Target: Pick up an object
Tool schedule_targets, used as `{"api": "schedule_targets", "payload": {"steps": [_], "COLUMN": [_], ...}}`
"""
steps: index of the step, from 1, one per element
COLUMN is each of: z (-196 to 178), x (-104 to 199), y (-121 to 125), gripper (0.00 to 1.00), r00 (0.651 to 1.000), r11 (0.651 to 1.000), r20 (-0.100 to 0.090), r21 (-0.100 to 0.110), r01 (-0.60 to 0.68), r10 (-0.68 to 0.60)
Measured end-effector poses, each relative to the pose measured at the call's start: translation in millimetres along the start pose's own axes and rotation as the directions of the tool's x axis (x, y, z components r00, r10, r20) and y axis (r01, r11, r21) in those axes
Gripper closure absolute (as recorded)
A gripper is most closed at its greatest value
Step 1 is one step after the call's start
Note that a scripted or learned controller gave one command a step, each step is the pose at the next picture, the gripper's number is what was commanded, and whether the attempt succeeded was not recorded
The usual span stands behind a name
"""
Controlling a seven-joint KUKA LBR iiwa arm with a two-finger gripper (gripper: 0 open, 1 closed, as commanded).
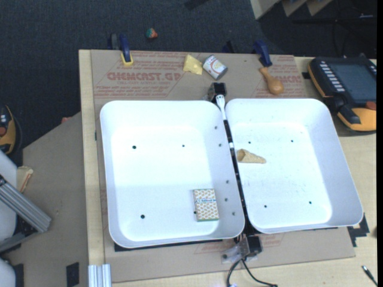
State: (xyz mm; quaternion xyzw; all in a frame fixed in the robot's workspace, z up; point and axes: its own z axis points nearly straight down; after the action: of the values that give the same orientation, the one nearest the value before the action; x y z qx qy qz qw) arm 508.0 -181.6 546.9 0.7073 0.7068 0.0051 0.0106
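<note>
Presently a small patterned box [205, 204] lies in the left bin [119, 124], a tan scrap [250, 156] in the right bin [323, 124]; the hand's state I cannot tell.

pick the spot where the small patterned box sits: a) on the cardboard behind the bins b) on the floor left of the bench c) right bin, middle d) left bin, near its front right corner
d, the small patterned box lies flat inside the left bin, close to the front right corner by the divide; the right bin holds a tan scrap instead.
</note>
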Motion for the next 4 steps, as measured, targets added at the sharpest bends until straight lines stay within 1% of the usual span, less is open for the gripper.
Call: {"api": "schedule_targets", "payload": {"steps": [1, 2, 3, 4], "z": [11, 0, 11, 11], "x": [2, 1, 40, -46], "y": [2, 3, -28, -29], "gripper": [0.00, 1.00, 1.00, 1.00], "r00": [1.000, 1.000, 1.000, 1.000], "r11": [1.000, 1.000, 1.000, 1.000], "r20": [-0.007, -0.003, -0.009, -0.003], "r21": [0.021, 0.016, 0.024, 0.018], "r01": [0.001, 0.002, 0.003, -0.005], "r10": [-0.001, -0.002, -0.002, 0.005]}}
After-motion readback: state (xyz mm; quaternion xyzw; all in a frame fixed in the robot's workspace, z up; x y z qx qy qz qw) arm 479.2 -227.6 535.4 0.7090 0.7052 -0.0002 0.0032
